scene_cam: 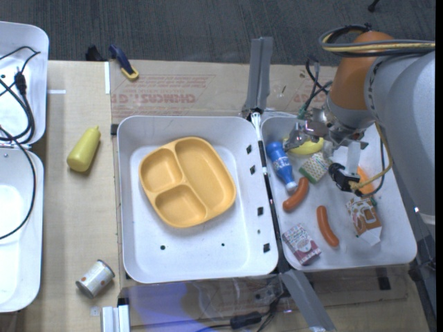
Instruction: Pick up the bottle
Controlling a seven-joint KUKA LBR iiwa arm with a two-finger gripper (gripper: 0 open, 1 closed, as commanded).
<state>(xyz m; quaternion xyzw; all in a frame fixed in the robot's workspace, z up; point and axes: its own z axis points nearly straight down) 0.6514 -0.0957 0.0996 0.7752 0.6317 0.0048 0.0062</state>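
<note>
**Bottle lies just left of the gripper**

From above: the blue bottle [280, 163] lies flat in the right bin [398, 251] against its left wall, long axis running away from the camera. The gripper [311, 138] hangs just to its right — over a yellow banana [309, 146]; its state I cannot tell. Sausages [295, 194] and packets [302, 244] crowd the floor; the left bin [131, 206] holds a yellow tray [187, 181].

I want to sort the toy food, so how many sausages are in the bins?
2, both in the right bin: one sausage just below the blue bottle, another sausage further toward the near edge. The arm may hide more.
</note>
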